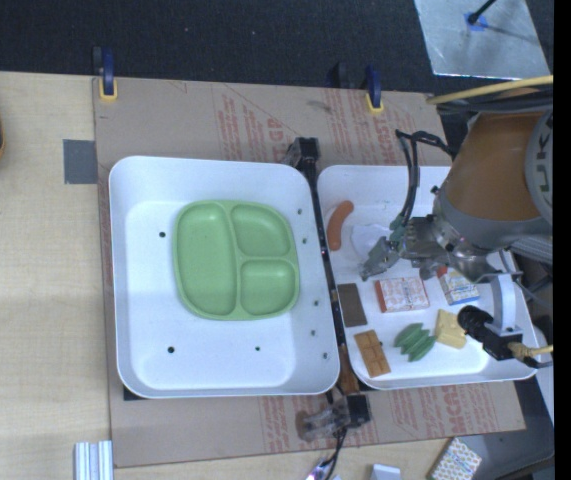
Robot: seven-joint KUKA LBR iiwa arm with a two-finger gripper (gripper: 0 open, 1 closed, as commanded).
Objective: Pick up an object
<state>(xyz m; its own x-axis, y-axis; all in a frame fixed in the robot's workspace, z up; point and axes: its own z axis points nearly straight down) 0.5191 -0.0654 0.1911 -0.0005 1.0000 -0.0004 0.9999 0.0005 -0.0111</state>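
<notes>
A: In the right half of the frame, what is sitting in the right bin (pixel 365 183)?

B: A sausage (pixel 337 224) is lying at its upper left. Lower down, a red and white packet (pixel 402 293), a brown cracker (pixel 371 352), a green pea pod (pixel 415 341) and a yellow cheese wedge (pixel 450 329) are resting on the floor of the bin.

A: And the arm (pixel 495 173)?

B: It is reaching in from the right, with the gripper (pixel 380 263) hanging over the middle of that bin, just above and left of the packet. Its fingers are pointing toward the lower left; I cannot tell whether they are spread or closed, and nothing is showing between them.

A: The left bin (pixel 125 268)?

B: It is holding a green divided plate (pixel 235 259), lying flat near its centre. Both bins are sitting on a sheet of cardboard (pixel 215 118) on the tabletop (pixel 25 268).
</notes>
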